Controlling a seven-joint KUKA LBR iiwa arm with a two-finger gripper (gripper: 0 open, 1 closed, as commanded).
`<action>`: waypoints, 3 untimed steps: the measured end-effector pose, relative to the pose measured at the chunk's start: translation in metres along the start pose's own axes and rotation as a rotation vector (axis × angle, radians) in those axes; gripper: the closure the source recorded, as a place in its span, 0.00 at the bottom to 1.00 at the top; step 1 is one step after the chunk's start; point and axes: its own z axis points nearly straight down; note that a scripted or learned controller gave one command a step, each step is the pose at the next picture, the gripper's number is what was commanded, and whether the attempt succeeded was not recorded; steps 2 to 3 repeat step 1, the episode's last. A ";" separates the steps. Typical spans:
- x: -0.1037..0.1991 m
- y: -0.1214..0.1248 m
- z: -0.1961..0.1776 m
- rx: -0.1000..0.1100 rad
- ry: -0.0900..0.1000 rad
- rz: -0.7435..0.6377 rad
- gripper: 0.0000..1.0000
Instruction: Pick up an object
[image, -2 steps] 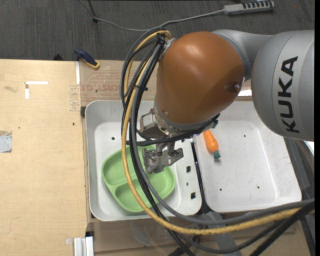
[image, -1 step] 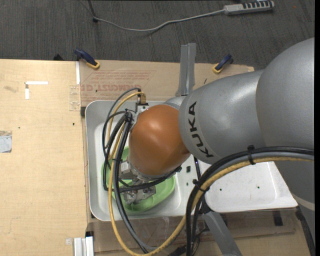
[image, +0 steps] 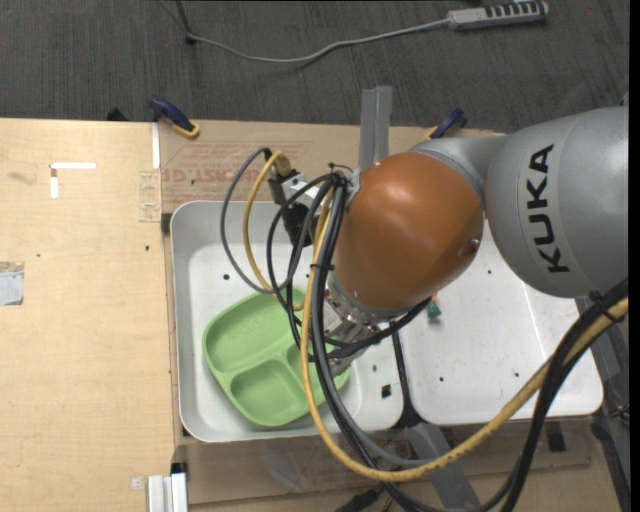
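We see two shallow white bins, the left bin (image: 190, 330) and the right bin (image: 500, 350), side by side on a light wooden bench (image: 80, 300). Two clamps, one (image: 175, 117) near the left bin's far corner and another (image: 447, 123) further right, grip the bench's far edge, and beyond it a power strip (image: 497, 13) lies on dark carpet (image: 100, 50).

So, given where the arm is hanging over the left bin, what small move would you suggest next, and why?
Probably a short, careful descent toward the green divided plate. The arm's orange wrist band sits directly above the plate's right edge in the left bin, and it hides the gripper, so I cannot tell the grip. The small green item in the right bin lies farther off.
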 end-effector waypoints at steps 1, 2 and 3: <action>-0.023 -0.012 0.017 -0.003 -0.003 -0.619 1.00; -0.023 -0.012 0.017 -0.003 -0.003 -0.619 1.00; -0.023 -0.012 0.017 -0.003 -0.003 -0.619 1.00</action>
